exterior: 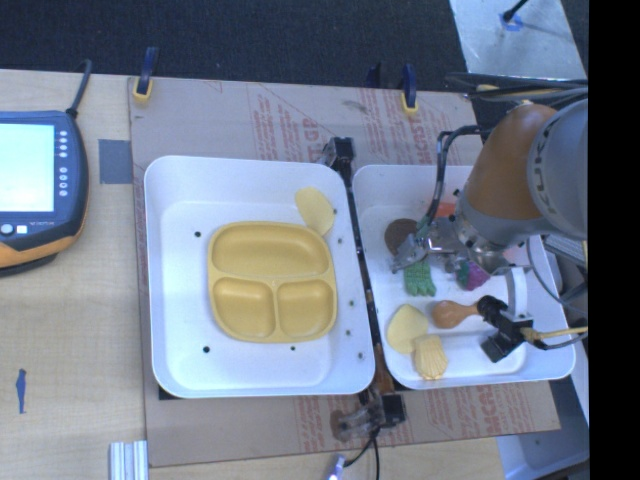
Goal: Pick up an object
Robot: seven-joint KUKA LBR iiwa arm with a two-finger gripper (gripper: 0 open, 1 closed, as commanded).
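green object (420, 277), long axis near-vertical

Glossy white plastic bins (160, 268), matt yellow plastic tray (272, 278), rough brown cardboard underlay (250, 118).

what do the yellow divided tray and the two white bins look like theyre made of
The yellow three-compartment tray looks like moulded plastic with a matte finish: even colour, rounded edges, soft dull shading. The left shallow white bin and the right shallow white bin also look like plastic, smooth and slightly glossy, with thin rounded rims, though coated metal cannot be excluded.
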